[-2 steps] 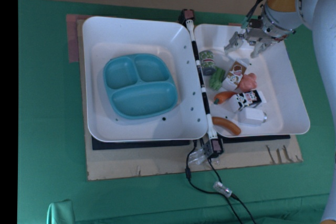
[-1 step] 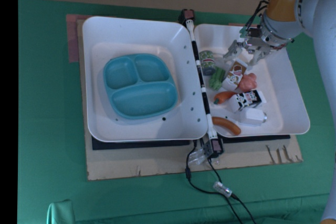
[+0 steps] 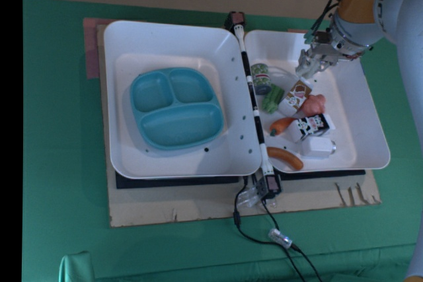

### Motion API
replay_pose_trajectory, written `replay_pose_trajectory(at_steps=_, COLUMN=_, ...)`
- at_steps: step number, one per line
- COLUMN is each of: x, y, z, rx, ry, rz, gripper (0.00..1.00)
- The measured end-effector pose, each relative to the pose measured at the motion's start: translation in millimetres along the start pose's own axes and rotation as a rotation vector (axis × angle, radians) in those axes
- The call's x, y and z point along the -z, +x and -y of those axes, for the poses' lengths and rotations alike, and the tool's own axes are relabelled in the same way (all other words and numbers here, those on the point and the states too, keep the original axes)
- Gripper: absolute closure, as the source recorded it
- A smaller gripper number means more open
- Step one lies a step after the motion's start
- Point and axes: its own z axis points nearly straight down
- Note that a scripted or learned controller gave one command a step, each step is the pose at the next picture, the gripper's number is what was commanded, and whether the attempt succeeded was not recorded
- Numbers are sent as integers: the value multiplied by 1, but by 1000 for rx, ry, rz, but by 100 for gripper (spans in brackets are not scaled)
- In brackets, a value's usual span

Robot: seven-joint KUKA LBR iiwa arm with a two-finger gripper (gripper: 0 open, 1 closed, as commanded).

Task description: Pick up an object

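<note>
Your end effector (image 3: 309, 69) hangs over the far part of the right bin (image 3: 370, 135), just beyond the brown-and-white carton (image 3: 295, 97), and you cannot tell from here whether it is parted or closed; nothing shows in its grip. The pickable things lie clustered nearer than that carton: a green vegetable (image 3: 272, 98) beside it, a pink piece (image 3: 313, 105), a carrot (image 3: 282, 125), a black-and-white carton (image 3: 309, 127), a sausage (image 3: 285, 158). Because they touch, expect a descent to nudge a neighbour or pinch two at once and slip.
</note>
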Motion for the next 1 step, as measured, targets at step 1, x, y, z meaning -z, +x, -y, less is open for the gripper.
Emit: replay_pose_trajectory(at_steps=1, x=0, y=0, z=0, rx=0, ry=0, rz=0, gripper=0)
